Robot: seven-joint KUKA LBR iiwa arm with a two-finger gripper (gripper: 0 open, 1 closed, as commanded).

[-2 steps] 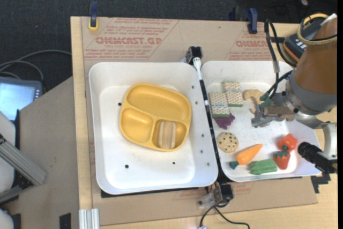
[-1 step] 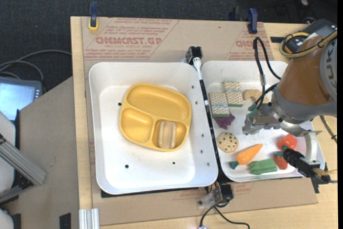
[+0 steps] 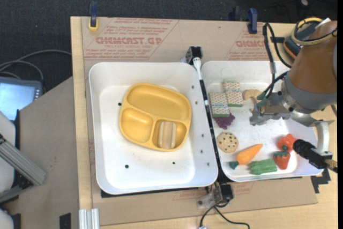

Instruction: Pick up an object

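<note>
Toys lay in the right bin (image 3: 257, 68); hand (image 3: 262, 113) hovered over its middle.
Cookie (image 3: 227, 141), carrot (image 3: 249, 153) & green veg (image 3: 262, 167) sat near edge, red pieces (image 3: 284, 150) to their right, striped blocks (image 3: 226, 97) w/ purple bit (image 3: 224, 122) at far left. Hand's grip: can't tell, nothing seen betw. fingers. Left bin (image 3: 104, 115) held a yellow tray (image 3: 144, 110) w/ a tan item (image 3: 166, 134) in one compartment.
</note>
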